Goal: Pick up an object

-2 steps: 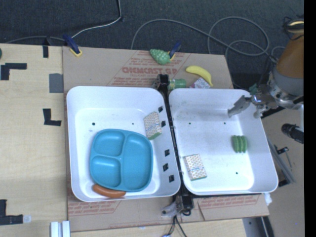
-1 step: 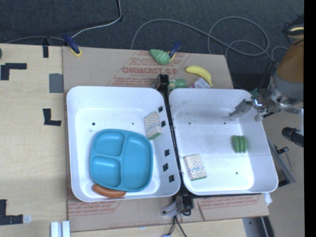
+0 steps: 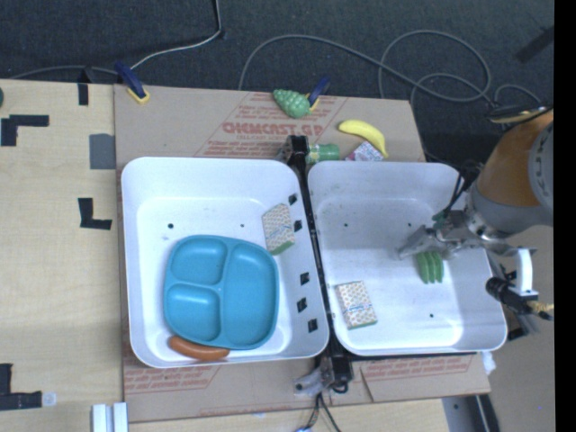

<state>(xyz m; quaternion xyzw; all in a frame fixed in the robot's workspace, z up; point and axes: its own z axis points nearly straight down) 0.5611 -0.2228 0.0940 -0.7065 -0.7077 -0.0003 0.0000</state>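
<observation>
My gripper (image 3: 433, 244) hangs low in the right bin (image 3: 387, 180), near its right side, on the grey arm with the orange band (image 3: 511, 165). A small green ribbed object (image 3: 432, 267) lies on the bin floor directly under and just in front of the gripper, touching or nearly touching it. A patterned packet (image 3: 355, 303) lies flat in the same bin, to the front left of the gripper. In the left bin (image 3: 144, 241) sit a blue divided plate (image 3: 220, 291), an orange sausage (image 3: 198, 349) at its front edge, and a second patterned packet (image 3: 281, 227) leaning by the divider.
Behind the bins, on the cardboard, lie a yellow banana (image 3: 363, 135), a green toy (image 3: 292, 103) and a small pale item (image 3: 365, 153). Cables run across the dark floor at the back. The wall between the bins (image 3: 310, 259) stands left of the gripper.
</observation>
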